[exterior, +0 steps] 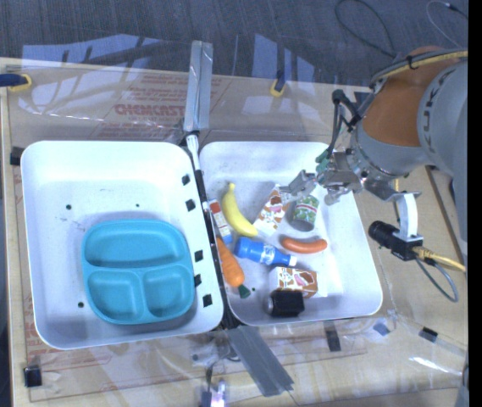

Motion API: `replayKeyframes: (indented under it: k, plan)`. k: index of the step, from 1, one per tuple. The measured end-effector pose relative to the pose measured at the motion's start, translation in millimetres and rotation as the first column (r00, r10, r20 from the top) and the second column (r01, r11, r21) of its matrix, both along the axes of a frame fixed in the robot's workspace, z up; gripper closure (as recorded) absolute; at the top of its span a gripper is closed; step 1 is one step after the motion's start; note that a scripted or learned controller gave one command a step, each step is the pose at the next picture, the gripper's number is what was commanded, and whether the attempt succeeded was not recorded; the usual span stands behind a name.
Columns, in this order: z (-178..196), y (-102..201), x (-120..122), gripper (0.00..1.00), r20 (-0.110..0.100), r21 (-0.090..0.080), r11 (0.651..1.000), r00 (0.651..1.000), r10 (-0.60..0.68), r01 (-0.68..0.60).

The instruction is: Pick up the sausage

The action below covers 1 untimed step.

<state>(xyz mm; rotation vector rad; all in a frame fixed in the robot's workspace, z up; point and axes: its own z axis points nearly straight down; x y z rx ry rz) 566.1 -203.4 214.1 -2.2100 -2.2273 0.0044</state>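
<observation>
A wooden bench [71, 83] is seen to carry two shallow white bins set side by side. The left bin [46, 176] is occupied by a blue tray [136, 271] divided into three compartments, lying toward its near side. The right bin [361, 261] is found to hold a cluster of small items. The grey arm [418, 108], marked by its orange band, is extended in from the right over the far right part of this bin, and the gripper [321, 181] is placed above a small green-labelled can [302, 214]; whether it is released or clenched cannot be told, and nothing is seen grasped by it. A yellow banana [238, 214] is laid near the bin's left wall, with an orange carrot [231, 265] beside that wall nearer the camera. A blue bottle [262, 252] is noted between the carrot and the sausage [303, 244]. The sausage is recorded as a short, rounded, orange-red piece with a glossy skin, lying roughly level across the middle of the right bin, just on the near side of the can and apart from the gripper. A dark cylindrical object [287, 304] and a small brown carton [297, 280] are observed at the near edge.
</observation>
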Motion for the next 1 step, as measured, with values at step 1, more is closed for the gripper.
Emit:
replayKeyframes:
  k: [1]
  plan:
    - [-56.1, -5.8, -47.5, 0.00, 0.001, 0.001, 0.978, 0.978, 0.207, -0.207]
